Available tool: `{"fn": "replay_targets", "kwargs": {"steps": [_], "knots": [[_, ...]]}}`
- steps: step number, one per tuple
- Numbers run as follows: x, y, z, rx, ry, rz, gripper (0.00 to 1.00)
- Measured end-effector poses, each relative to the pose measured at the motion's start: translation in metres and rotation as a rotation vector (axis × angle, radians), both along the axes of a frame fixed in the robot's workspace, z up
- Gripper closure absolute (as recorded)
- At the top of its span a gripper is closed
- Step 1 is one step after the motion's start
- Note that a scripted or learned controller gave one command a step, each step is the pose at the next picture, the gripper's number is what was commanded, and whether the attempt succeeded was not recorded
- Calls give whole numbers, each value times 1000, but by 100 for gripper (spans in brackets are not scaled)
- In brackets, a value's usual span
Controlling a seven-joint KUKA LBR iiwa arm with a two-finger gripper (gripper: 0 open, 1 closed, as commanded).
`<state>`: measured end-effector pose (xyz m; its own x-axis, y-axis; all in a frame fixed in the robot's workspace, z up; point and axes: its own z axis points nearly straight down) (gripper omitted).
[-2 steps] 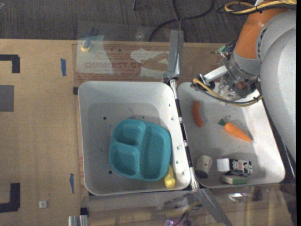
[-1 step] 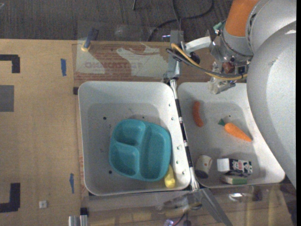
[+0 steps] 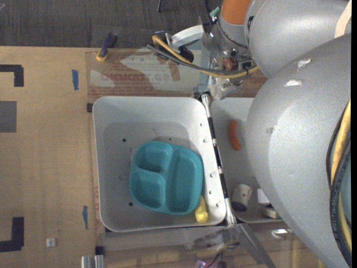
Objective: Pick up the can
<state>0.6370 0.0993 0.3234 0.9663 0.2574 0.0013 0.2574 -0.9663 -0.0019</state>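
Note:
The can (image 3: 241, 196) is a small pale cylinder lying near the front left corner of the right bin (image 3: 223, 113), its round end facing up toward the camera. The arm's big grey body covers most of that bin. My gripper (image 3: 224, 71) hangs below the orange band at the back edge of the bins, over the divider between them, well behind the can and apart from it. Cables and the wrist housing crowd around it.
A teal divided plate (image 3: 165, 176) lies in the left bin (image 3: 111, 127), with a yellow object (image 3: 201, 211) at its front right corner. An orange-red sausage-shaped item (image 3: 236, 135) lies in the right bin beside the divider. Cardboard and blue tape marks cover the bench behind.

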Motion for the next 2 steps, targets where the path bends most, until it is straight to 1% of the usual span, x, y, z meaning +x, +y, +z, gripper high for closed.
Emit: {"fn": "replay_targets", "kwargs": {"steps": [1, 2], "knots": [[15, 36, 14, -1, 0, -64, 100], [-18, 110, 47, -1, 0, 47, 100]]}}
